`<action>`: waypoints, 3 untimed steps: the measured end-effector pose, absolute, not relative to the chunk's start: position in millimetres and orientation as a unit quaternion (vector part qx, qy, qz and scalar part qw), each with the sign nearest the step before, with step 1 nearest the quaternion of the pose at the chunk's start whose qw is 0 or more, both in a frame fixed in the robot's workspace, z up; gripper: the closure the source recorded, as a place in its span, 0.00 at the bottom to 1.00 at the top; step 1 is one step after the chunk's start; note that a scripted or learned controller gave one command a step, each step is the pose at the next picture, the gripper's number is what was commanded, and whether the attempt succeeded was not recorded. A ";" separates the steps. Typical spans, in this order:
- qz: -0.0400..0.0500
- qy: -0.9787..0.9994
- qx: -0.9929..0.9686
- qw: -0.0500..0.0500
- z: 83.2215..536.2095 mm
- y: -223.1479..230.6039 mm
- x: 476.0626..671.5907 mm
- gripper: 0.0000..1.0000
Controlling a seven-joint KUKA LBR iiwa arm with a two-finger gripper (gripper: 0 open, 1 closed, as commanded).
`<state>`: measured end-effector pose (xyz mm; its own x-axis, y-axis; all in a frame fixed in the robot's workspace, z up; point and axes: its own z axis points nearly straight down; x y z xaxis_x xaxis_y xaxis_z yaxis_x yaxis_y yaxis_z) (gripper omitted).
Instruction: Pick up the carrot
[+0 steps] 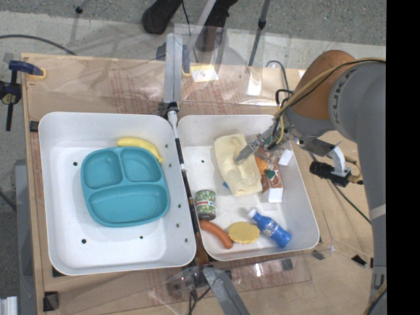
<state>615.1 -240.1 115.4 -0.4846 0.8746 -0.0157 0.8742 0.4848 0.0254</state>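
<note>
In the right bin (pixel 298 195), the end effector (pixel 252 148) is hovering over the beige cloth (pixel 237 164); I cannot tell its state. The carrot (pixel 264 165) is lying just beside that cloth, so you should be lowering slowly and centering over it.

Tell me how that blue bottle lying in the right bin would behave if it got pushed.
The blue bottle lies on its side, so it would probably roll. It looks like small, smooth plastic, likely light and somewhat slippery.

You have a tan surface (pixel 98 87) carrying two white bins directly: the left bin (pixel 49 195) touching the right bin (pixel 303 202).
</note>
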 end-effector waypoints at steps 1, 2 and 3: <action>0.015 0.786 0.618 0.005 100.9 -242.2 610.9 0.00; 0.015 0.786 0.618 0.005 100.7 -242.2 610.8 0.00; 0.015 0.786 0.618 0.005 100.6 -242.2 610.8 0.00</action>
<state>610.8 -242.2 100.6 -0.2358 0.9717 0.0111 0.9714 0.2354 0.0300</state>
